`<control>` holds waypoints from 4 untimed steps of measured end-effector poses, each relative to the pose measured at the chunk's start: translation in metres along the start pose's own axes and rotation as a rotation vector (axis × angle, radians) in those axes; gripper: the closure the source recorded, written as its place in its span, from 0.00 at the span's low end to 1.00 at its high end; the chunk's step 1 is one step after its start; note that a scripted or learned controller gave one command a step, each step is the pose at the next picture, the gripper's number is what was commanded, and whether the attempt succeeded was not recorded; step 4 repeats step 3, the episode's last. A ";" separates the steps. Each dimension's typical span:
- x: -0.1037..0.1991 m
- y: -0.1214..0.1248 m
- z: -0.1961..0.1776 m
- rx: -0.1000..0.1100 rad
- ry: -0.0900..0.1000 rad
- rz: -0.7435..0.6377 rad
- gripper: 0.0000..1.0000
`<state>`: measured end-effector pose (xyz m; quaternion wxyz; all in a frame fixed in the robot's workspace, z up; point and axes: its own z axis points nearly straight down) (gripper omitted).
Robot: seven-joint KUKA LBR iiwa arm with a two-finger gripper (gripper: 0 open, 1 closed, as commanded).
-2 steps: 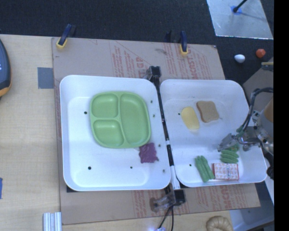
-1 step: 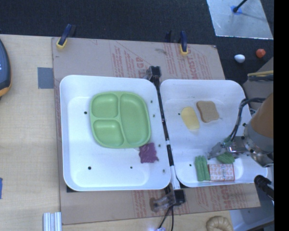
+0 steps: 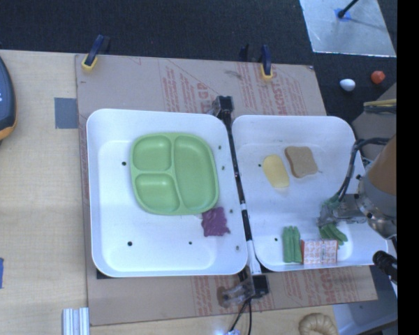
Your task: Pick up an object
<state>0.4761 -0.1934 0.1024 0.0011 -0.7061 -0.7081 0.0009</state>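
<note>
A small leafy green toy vegetable [image 3: 334, 229] lies near the right wall of the right-hand shallow white bin [image 3: 293, 121], its long axis running slantwise from upper left to lower right, its ragged leaves spreading toward the bin's near edge. The two-finger gripper [image 3: 333, 215] of the grey arm, reaching in from the right, sits low over the upper end of that vegetable, apparently touching it; how far the gripper is spread, and whether it grasps the vegetable at all, cannot be told from this slant. Just to the left, a green ribbed pod-like toy [image 3: 291, 244] lies lengthwise front to back, with a red-and-white patterned rectangular packet [image 3: 319, 251] beside it along the bin's near wall. Farther back rest a pale yellow oval block [image 3: 276, 171] and a tan square slice like toast [image 3: 302, 161]. In the left-hand white bin [image 3: 105, 187] sits a light green three-compartment plastic plate [image 3: 174, 174], a small purple crumpled toy [image 3: 215, 222] touching its near right corner.
</note>
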 end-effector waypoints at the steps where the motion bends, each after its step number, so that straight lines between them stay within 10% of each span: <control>1: 0.030 0.054 -0.076 -0.011 -0.001 -0.006 1.00; 3: 0.129 0.074 -0.161 -0.004 0.001 -0.005 1.00; 4: 0.129 0.074 -0.161 -0.004 0.001 -0.005 1.00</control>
